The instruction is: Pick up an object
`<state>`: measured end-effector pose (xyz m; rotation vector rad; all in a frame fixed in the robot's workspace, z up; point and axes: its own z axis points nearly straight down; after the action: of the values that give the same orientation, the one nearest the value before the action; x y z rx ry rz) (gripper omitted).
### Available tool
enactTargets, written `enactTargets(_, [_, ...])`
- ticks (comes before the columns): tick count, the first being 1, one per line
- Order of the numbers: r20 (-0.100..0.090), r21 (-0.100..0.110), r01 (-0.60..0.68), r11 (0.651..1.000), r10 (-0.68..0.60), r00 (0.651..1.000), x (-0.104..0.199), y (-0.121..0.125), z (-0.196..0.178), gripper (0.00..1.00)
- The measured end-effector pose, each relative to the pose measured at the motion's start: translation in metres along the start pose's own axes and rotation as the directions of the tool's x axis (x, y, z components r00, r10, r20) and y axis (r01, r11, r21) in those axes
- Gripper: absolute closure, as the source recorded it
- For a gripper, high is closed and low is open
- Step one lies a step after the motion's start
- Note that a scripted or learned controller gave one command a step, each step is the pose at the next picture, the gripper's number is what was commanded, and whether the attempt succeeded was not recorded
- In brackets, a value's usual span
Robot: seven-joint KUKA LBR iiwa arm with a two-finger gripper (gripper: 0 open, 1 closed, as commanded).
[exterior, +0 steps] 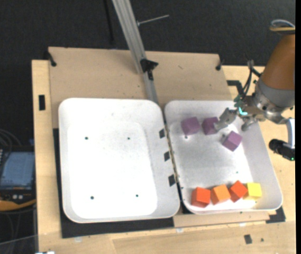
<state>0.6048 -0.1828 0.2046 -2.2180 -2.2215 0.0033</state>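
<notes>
Hovering claw [236, 118] partly hides a purple cube [210, 125].

One fixed overhead camera looks slantwise onto both bins [113, 107].

Light falls evenly from above, bright on the two white bins [113, 157], whose floors wash out almost to plain white with faint speckle. The dark floor around the wooden bench [108, 73] swallows detail. Blocks in the right-hand bin cast only short, soft shadows. The whole picture is slightly soft and grainy.
</notes>
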Motion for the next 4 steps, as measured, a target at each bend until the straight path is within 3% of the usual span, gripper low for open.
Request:
enactTargets(1, [0.002,-0.004,0.002,1.0,-0.002,1.0,0.0,0.001,-0.003,0.0])
enactTargets(2, [0.001,0.001,-0.002,1.0,0.002,1.0,-0.001,-0.002,0.06,0.0])
enactTargets(3, [0.015,-0.033,-0.006,0.999,0.007,1.0,-0.007,0.006,0.083,0.0])
enactTargets(4, [0.018,-0.042,-0.009,0.999,0.01,1.0,-0.008,0.009,0.07,1.0])
